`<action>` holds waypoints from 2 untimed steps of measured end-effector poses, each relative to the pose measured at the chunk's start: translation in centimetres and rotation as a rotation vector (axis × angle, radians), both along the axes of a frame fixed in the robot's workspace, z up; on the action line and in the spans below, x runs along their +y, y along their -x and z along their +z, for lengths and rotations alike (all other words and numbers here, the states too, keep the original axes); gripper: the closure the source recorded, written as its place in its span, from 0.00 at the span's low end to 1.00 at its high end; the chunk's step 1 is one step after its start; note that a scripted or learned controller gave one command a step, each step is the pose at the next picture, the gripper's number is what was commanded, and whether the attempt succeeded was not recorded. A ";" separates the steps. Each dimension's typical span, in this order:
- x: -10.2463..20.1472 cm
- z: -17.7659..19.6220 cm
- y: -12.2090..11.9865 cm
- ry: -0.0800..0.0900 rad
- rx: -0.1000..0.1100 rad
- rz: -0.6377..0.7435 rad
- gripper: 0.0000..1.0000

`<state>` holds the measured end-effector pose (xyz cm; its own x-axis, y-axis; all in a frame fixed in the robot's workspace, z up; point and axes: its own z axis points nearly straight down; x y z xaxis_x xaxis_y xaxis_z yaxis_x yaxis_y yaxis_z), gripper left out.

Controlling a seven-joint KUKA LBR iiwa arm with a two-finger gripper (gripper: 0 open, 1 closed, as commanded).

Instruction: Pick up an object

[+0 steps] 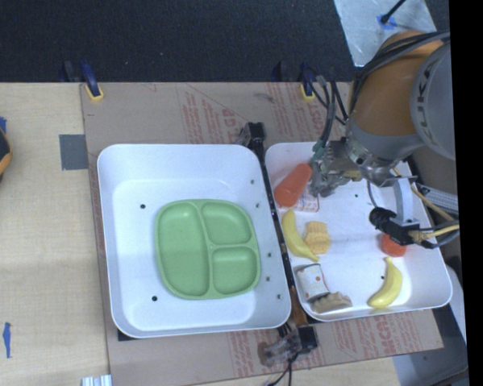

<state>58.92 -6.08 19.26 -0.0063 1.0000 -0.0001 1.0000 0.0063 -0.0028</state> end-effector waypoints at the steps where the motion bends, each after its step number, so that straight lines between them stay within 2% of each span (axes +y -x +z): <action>1: -0.1 -0.1 0.1 0.000 0.001 -0.001 0.00; 2: -4.2 -0.6 -5.9 0.000 -0.001 -0.005 0.00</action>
